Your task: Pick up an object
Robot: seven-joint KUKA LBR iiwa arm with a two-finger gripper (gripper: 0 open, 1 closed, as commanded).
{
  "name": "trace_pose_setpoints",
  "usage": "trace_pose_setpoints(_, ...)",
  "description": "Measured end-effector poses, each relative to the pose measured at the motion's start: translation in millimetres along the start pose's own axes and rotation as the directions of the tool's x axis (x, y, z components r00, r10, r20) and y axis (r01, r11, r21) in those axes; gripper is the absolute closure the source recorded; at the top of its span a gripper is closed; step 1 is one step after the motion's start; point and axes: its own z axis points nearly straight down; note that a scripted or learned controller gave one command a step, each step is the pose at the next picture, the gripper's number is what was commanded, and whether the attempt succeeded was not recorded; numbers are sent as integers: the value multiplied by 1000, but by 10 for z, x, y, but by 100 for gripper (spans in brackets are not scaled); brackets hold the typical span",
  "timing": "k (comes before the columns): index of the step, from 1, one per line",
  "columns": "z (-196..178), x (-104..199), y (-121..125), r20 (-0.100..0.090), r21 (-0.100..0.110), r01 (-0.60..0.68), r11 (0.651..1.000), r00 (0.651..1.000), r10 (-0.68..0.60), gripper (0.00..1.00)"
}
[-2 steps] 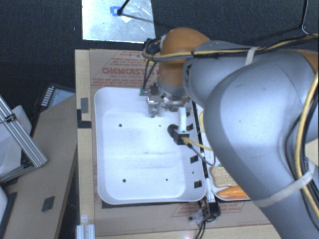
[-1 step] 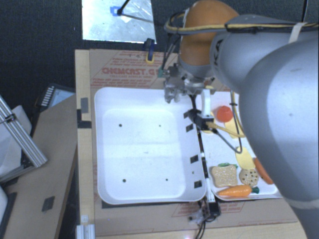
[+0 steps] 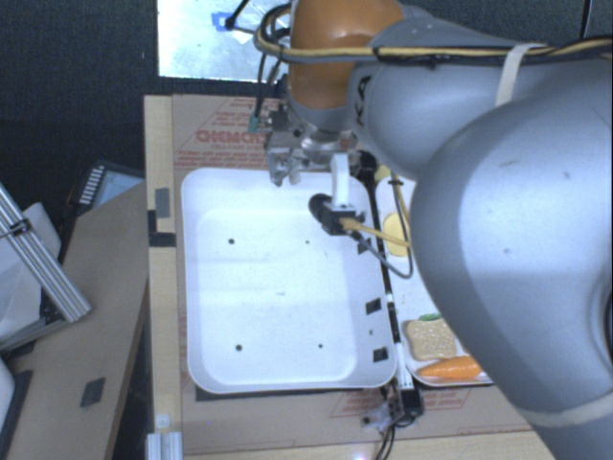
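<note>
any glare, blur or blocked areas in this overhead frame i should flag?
Camera view: the arm, close to the lens, looks soft and covers most of the right bin; the left bin is sharp and evenly lit, with mild shadow under the gripper; a bright washed-out panel glares at top; the toast and carrot look slightly fuzzy.

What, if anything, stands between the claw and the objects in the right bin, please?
The claw hangs over the far rim of the left bin. The toast slice, carrot and a yellow item lie in the right bin. Between them are the bins' adjoining rims, and the arm's own bulk hides much of the right bin.
</note>
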Motion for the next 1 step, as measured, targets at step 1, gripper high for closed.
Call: trace_pose_setpoints(1,-336,511,2,1,1,-2,1000,1000,2,100)
